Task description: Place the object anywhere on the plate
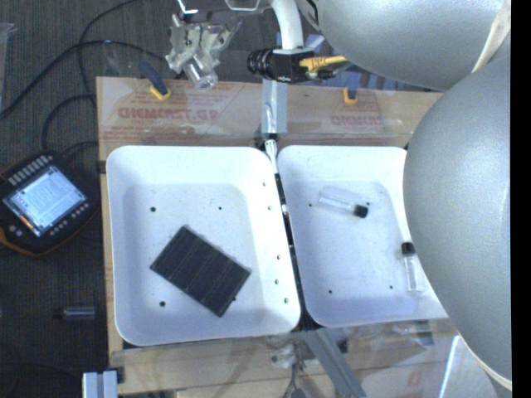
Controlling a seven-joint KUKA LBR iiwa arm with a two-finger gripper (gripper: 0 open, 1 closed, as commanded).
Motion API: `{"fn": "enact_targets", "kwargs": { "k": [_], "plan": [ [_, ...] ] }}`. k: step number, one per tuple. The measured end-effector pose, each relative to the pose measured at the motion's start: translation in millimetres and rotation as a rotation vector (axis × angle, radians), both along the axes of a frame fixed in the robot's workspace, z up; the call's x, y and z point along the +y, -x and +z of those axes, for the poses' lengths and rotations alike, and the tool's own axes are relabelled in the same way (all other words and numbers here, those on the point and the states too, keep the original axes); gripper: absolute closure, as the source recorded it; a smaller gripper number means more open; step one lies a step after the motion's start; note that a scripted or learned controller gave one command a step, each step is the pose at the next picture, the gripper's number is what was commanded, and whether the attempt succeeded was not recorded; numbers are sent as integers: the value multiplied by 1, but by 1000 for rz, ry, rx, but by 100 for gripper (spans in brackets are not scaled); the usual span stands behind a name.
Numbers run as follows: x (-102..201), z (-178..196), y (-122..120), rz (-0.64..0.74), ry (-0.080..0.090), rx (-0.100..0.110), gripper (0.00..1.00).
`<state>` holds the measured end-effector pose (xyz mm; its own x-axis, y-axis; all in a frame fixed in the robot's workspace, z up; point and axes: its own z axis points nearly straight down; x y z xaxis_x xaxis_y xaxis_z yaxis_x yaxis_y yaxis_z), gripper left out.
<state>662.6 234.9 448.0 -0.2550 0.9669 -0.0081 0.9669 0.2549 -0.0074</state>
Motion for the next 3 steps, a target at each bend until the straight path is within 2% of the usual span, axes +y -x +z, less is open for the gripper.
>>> {"fn": "enact_targets", "kwargs": {
  "k": [3],
  "plan": [
    [3, 22, -2, 2, 10, 6, 100]
  ]
}}
